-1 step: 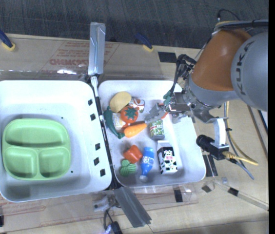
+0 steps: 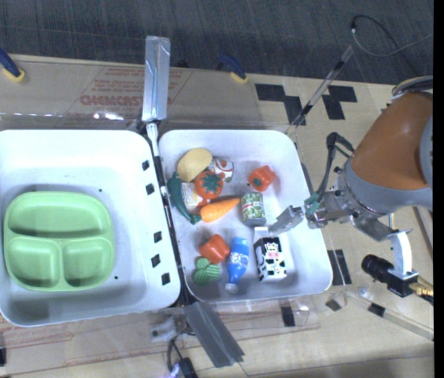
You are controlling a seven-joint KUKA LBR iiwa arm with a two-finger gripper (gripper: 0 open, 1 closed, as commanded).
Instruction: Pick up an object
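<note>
The right bin [image 2: 305, 172] holds several toy foods. At its back lie a yellow lemon [image 2: 193, 162], a tomato [image 2: 209, 184], a carrot [image 2: 220, 208] and a red pepper [image 2: 260, 178]. A green can [image 2: 253, 208] sits in the middle. Along the front are a cow-patterned carton [image 2: 271, 259], a blue bottle [image 2: 238, 260], an orange pepper [image 2: 214, 247] and a green leafy piece [image 2: 205, 271]. My gripper [image 2: 286, 219] hangs over the bin's right side, just right of the can and above the carton, with nothing seen in it.
The left bin [image 2: 17, 152] holds a green divided tray [image 2: 58, 239]. A metal clamp bar [image 2: 156, 77] stands at the back between the bins. My grey and orange arm [image 2: 391, 164] fills the space right of the right bin.
</note>
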